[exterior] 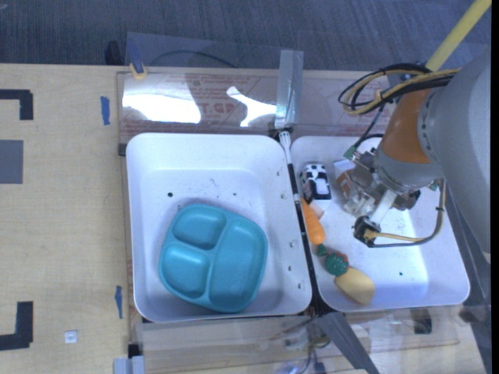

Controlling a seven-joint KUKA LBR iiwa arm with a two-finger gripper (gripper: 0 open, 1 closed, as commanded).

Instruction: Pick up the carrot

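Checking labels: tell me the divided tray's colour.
Teal blue; the divided tray shows in the camera view.

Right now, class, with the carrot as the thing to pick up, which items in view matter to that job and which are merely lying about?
Part of the job:
small orange carrot by the right bin's left wall
end effector above that white right bin

Lying about:
blue-green divided plastic plate in the left bin
yellow pear-shaped toy
small green knobbly toy
black-and-white block
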